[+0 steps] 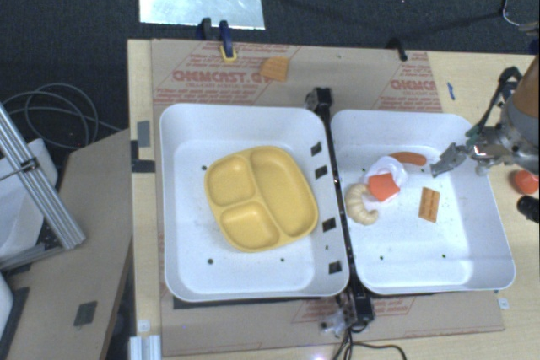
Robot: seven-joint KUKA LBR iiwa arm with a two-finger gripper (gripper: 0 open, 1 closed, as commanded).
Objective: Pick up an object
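Dark carpet surrounds the bench (143,181), where the tool (445,162), its state impossible to tell, hovers over the right bin (456,270), the sausage (410,158) lying lengthwise just to its left.

Glossy white plastic bins (253,126), matt yellow tray (261,198).

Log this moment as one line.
gripper: over right bin, nothing seen held | hot dog nearest | yellow tray: left bin
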